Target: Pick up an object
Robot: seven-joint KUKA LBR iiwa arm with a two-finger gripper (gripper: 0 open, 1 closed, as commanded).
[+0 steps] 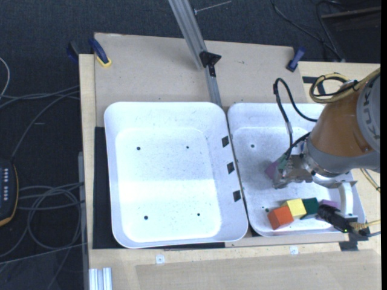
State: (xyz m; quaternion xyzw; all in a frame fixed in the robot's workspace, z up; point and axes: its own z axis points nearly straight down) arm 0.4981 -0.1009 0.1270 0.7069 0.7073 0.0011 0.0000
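White plastic, two shallow bins, were recorded side by side on the table (151,59) in the camera view. The left bin (121,119) and the right bin (254,116) were noted; in the latter, near its front edge, an orange block (280,217), a yellow block (296,208) and a green block (311,205) were grouped touching. A purple object (272,169) was seen just beside the gripper (290,175), on its left, with the blocks lying just in front. Whether anything was gripped could not be told.
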